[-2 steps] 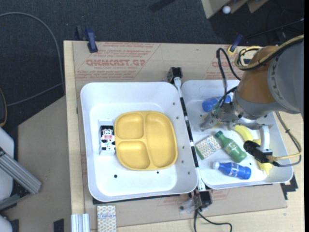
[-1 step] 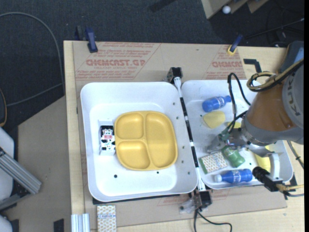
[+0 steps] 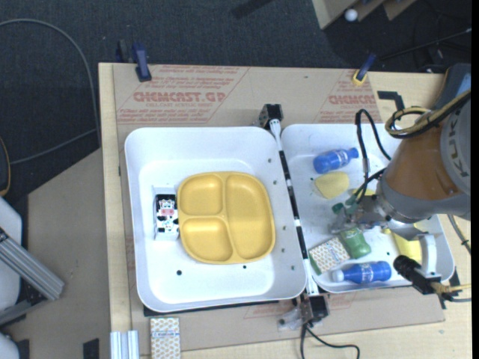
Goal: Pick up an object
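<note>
Green bottle (image 3: pixel 355 243) is lying at lower right of the frame, gripper (image 3: pixel 350 217) hovering just above; finger state I cannot tell; descending centred avoids the blue bottle (image 3: pixel 364 274)

Both white bins (image 3: pixel 142 200) look like smooth plastic w/ a slight sheen. Yellow divided plate (image 3: pixel 224 217) is matt plastic, smooth. Two blue bottles (image 3: pixel 334 159) (image 3: pixel 364 273) are glossy plastic, as is the green bottle (image 3: pixel 355 243). Bench top (image 3: pixel 187 96) looks like printed brown cardboard, matt. Arm's orange band (image 3: pixel 419 172) has a dull satin finish
</note>
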